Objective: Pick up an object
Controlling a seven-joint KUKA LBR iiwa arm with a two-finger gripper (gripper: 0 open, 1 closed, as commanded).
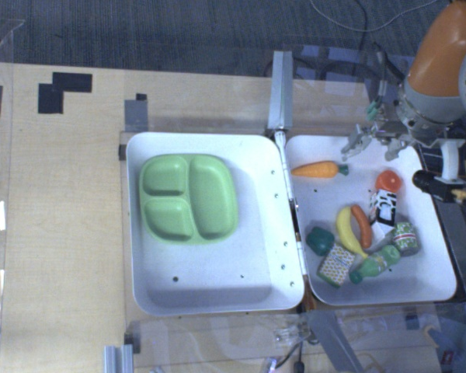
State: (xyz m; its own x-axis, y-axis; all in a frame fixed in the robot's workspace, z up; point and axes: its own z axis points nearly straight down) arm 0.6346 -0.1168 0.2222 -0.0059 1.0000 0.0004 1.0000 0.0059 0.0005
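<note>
- Nearest to the camera, at the front of the right bin [439, 290], lies a tight group of small things: a patterned packet [336, 266], a dark green piece [321, 241], a green bottle [375, 263] and a small can [405, 239].
- Just behind them a banana [347, 231] lies with a red sausage [362, 225] touching its side, and a black-and-white bottle with an orange cap [385, 196] stands close to these on the right.
- Farther back, a carrot [318, 170] lies alone, near the wall between the two bins and well apart from the group.
- In the left bin [217, 290] there is a green divided tray [189, 196].
- At the back right corner of the right bin, the gripper [377, 134] hangs above the rim; its thin fingers seem to be spread apart, and nothing is between them.
- I judge that the task is in the approach step: no object is taken yet.
- The next move calls for choosing one object and coming down over it. The carrot looks easiest, because it has free space around it; the fingers should close across its narrow body. In the group, a finger could push a neighbour.
</note>
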